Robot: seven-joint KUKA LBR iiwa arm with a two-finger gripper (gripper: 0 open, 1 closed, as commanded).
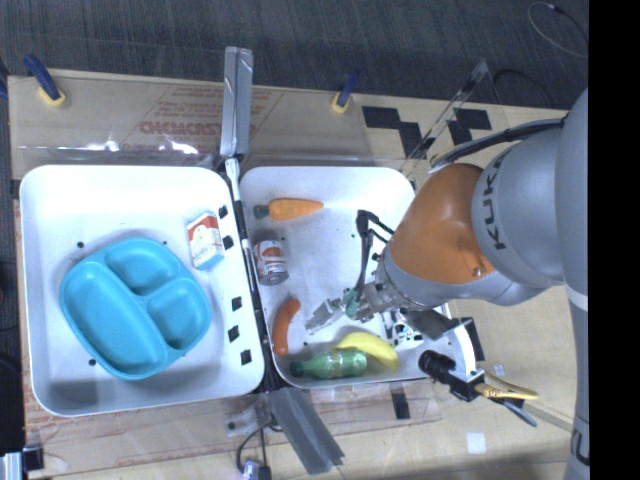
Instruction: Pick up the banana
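- while the arm reached in over the right bin, the gripper hung low just above and left of the banana, so the approach step looked in hand.
- the banana lay near the bin's front edge, touching the green bottle, with a sausage to the left.
- nothing sat between the gripper's tips; whether it was spread or closed could not be told.
- next, it likely needed to shift toward the banana, then descend clear of the bottle.

The yellow banana lies flat and curved near the right bin's front edge, touching a green bottle.
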